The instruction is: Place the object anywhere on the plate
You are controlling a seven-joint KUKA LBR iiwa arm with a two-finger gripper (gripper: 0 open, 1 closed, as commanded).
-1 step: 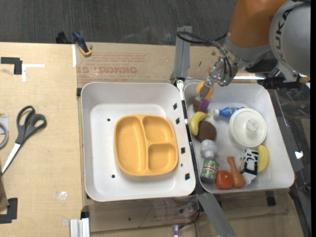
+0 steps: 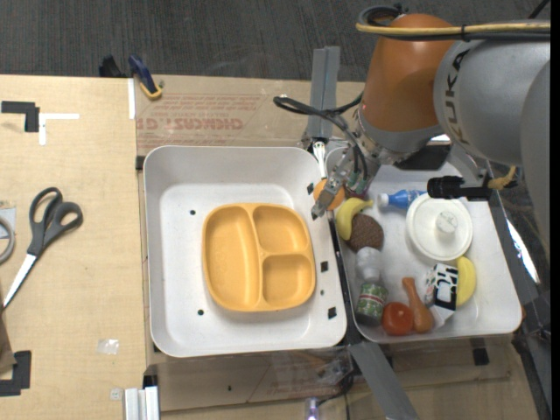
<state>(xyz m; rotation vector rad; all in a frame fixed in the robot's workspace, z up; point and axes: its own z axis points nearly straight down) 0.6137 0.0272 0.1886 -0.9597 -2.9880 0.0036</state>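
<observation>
Orange plastic, divided into three compartments: that's the plate (image 2: 259,256), sitting bare in the left bin (image 2: 166,261). The right bin (image 2: 503,322) is packed with clutter (a white lid (image 2: 440,227), a small bottle (image 2: 369,289), a carrot (image 2: 417,303), a tomato (image 2: 397,318), a second banana (image 2: 466,280) and so on).

The gripper (image 2: 337,189) is seen over the divide between the two bins, right by the upper left corner of the right bin. Whether the jaws are released or clenched can't be told, since the view is too cluttered and small there. A yellow banana (image 2: 348,216) lies just under it, touching a brown ball (image 2: 367,232), and that's probably the object being gone after, though nothing can be made out between the jaws.

So the pick step looks to be in hand, with the placing not yet done. Next, a firm hold would have to be confirmed, then the object lifted over the bin walls and carried left to any compartment of the plate.
</observation>
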